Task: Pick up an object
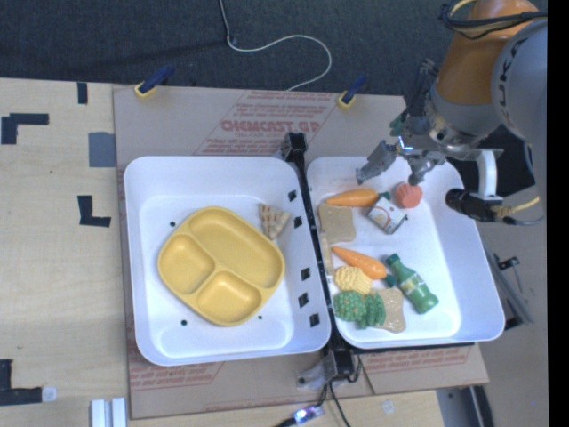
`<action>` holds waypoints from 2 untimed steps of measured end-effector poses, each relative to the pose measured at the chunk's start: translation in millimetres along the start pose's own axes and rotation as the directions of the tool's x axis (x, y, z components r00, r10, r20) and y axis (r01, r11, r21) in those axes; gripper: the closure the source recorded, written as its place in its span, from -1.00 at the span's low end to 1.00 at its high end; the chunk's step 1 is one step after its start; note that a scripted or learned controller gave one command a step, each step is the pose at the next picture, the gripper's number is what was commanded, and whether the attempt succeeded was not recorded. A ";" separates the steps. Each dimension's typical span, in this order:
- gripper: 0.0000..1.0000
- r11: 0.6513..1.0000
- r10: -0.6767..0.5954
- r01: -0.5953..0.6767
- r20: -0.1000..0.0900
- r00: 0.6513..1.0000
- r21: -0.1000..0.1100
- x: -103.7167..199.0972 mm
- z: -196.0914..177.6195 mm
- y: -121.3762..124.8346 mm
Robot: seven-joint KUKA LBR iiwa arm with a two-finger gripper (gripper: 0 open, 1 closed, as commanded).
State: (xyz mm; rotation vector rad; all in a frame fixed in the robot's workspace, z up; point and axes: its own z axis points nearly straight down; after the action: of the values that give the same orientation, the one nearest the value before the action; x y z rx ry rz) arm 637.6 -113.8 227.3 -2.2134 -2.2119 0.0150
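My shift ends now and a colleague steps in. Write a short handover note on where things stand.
Gripper: fingers open, holding nothing, above the far end of the right white bin.
Right bin contents: small red round toy and orange carrot nearest the gripper, grey-white small can, second carrot, green bottle, yellow corn, green broccoli, tan bread slices.
Left white bin: yellow divided plastic plate and a tan wedge-shaped piece.
Done: nothing picked up.
Left: lower, close on one object, lift.

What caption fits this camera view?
Open gripper hovering above toy food in the right bin; yellow divided plate in the left.
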 end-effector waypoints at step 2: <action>-1.00 1.000 -0.002 0.002 0.003 1.000 -0.010 -4.9 38.5 8.2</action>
State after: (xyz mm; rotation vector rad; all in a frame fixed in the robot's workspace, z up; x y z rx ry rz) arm 645.2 -118.7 188.7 -2.2174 -2.2210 0.0074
